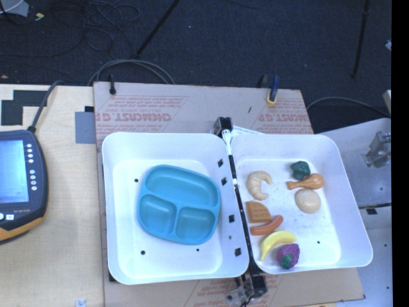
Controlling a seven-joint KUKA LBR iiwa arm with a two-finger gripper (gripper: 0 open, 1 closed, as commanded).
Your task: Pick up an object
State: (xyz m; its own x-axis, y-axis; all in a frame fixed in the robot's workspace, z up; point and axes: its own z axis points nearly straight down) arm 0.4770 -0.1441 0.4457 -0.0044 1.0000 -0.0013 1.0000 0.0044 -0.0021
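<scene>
I cannot tell my hand's state; toy food sits loose in the right bin (332,147), spaced for easy picking.

A robotics lab: teach pendant (19,178), floor cables (96,24), cardboard-backed white bins (121,152).

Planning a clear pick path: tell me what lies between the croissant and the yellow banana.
In the camera view, a brown waffle piece and an orange-red sausage lie between the croissant and yellow banana.

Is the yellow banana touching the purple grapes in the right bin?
Touching: the camera view shows the banana curving against the grapes, with no white bin floor between them.
</scene>
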